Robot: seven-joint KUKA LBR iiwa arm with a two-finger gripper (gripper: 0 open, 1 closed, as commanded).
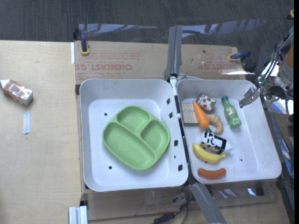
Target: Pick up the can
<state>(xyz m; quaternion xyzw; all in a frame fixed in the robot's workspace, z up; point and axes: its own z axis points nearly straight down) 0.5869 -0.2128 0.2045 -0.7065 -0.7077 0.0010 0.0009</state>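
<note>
The gripper [251, 98] hangs over the far right corner of the right bin [261, 143], holding nothing; I can't tell whether it is open or closed. Just beside it lies a green bottle [230, 111]. Further left sits what looks like the can [205, 101], small with a printed label, touching the carrot [201, 116]. Nearer me are a banana [209, 154] and a sausage [211, 173]. The left bin [93, 120] holds a green divided plate [135, 136].
</note>
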